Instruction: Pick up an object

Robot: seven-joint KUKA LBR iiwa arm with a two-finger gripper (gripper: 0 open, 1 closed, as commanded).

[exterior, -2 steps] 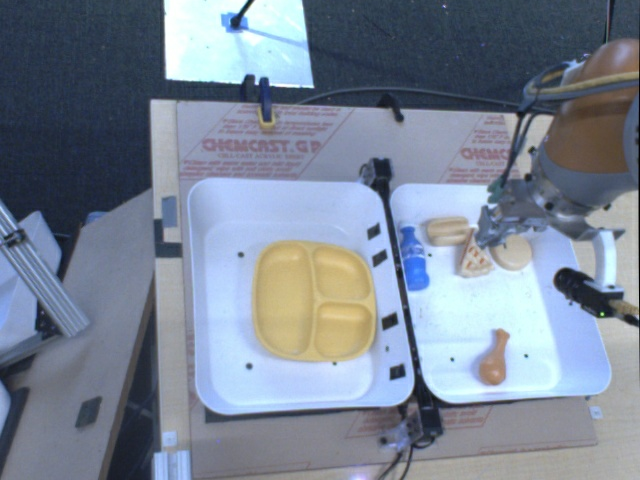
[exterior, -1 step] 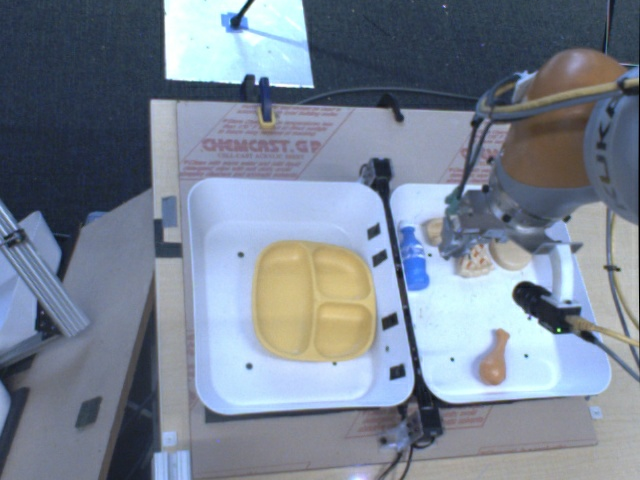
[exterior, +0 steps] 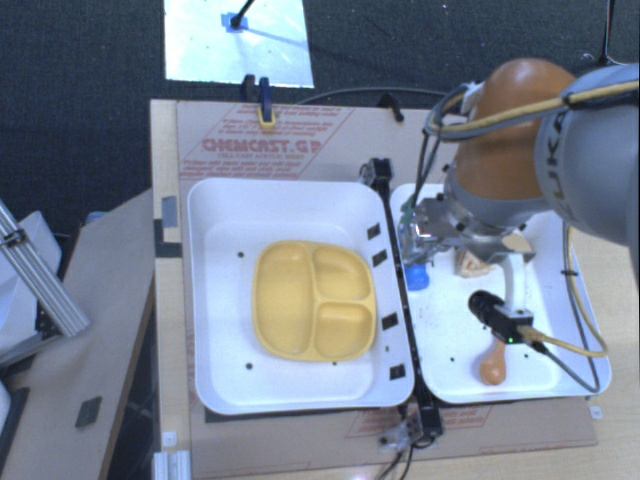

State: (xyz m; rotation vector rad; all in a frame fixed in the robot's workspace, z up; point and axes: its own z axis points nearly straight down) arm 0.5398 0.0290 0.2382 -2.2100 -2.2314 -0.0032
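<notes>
My gripper [exterior: 414, 246] hangs low over the left side of the right bin [exterior: 556, 268], close to the divider between the bins. A small blue object [exterior: 416, 278] lies just under its tip; whether they touch cannot be made out. A beige object [exterior: 474, 262] sits right of the gripper, partly hidden by the wrist. An orange-tan, rounded object [exterior: 492, 367] lies near the right bin's front edge. A yellow divided plate [exterior: 315, 301] rests flat in the middle of the left bin [exterior: 215, 228].
The arm's large grey and orange body [exterior: 520, 133] covers the back of the right bin. A yellow cable [exterior: 575, 348] loops over that bin's right front. A blue and yellow clamp [exterior: 265, 103] stands behind the left bin on the board.
</notes>
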